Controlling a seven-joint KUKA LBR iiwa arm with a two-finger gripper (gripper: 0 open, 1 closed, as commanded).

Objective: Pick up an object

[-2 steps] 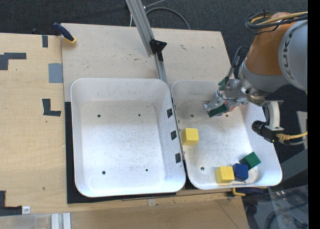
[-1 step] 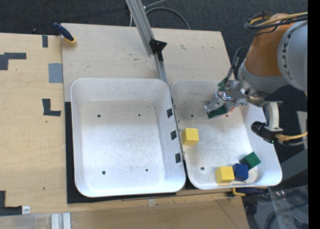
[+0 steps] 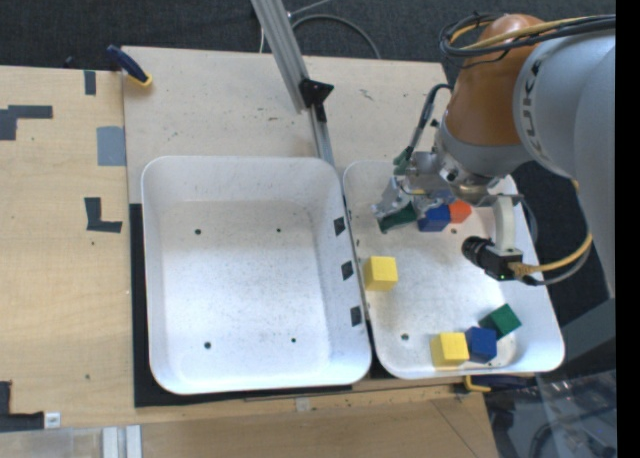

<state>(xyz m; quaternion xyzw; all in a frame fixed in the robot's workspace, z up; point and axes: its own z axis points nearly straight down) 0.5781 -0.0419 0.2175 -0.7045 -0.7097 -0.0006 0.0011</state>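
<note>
A blue block (image 3: 434, 218) and an orange block (image 3: 459, 212) are seen close together in the upper part of the right bin (image 3: 440, 291), just beneath the gripper (image 3: 412, 202), which hangs low over them. Beside them, toward the frame's centre, a dark green piece (image 3: 398, 216) is seen under the gripper, though it cannot be told whether this is an object or part of the tool. Whether the jaws are spread or pressed together cannot be told, since they are masked by the wrist and its fittings; nothing can be said to be held.

Lower in the same bin, a yellow cube (image 3: 381, 272) lies alone near the left wall, and a second yellow cube (image 3: 450, 348), another blue block (image 3: 482, 343) and a green block (image 3: 501, 320) are clustered at the lower right corner. The left bin (image 3: 170, 186) is set alongside on the table (image 3: 60, 246).

For the step to be done well, one block should be singled out, the jaws centred on its opposite flat faces, and its crowding neighbour kept clear. The lone yellow cube is judged the easier target.
</note>
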